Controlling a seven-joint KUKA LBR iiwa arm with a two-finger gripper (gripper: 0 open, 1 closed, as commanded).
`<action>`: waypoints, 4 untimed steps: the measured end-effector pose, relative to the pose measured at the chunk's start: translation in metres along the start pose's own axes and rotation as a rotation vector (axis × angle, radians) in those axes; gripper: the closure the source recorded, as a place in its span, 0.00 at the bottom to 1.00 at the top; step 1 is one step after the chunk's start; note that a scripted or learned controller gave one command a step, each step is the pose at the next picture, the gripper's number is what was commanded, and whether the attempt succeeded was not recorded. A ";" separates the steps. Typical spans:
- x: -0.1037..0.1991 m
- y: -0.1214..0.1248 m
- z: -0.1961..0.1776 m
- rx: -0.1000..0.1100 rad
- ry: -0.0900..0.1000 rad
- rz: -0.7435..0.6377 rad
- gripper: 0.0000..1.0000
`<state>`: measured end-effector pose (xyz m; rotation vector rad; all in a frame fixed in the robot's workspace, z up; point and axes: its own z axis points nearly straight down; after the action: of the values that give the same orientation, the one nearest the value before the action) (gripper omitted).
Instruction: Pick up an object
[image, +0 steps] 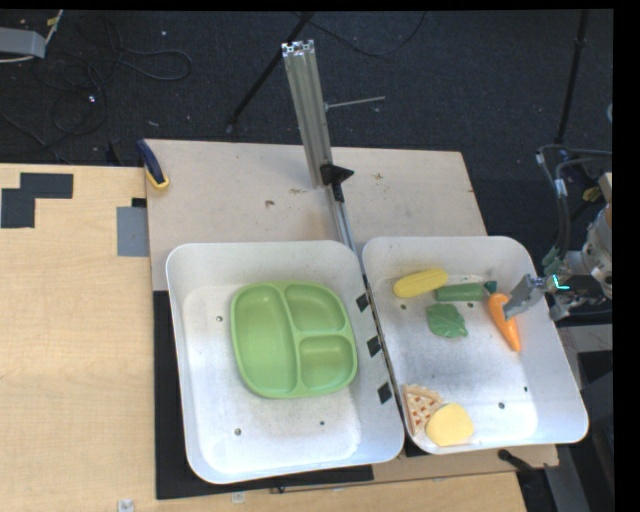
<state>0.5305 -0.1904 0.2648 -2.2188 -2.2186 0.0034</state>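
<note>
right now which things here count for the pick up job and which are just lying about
For the job:
gripper at the right bin's edge
orange toy carrot beside it
yellow toy corn cob
dark green stick
green leafy piece
waffle piece
yellow round piece
right white bin

Lying about:
green divided plate in the left white bin
upright metal post

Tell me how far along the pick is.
Done: the end effector has reached the right bin's far edge. In hand: it sits beside the orange carrot, nothing visibly lifted. Left: grasping and raising one object; corn and the rest lie in the bin.
</note>
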 end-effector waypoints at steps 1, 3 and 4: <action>0.000 0.000 -0.001 -0.002 0.000 0.000 0.00; 0.009 -0.009 0.114 0.004 0.002 0.000 0.00; 0.003 -0.016 0.165 0.003 0.002 0.000 0.00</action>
<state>0.5134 -0.1876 0.0997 -2.2170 -2.2158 0.0049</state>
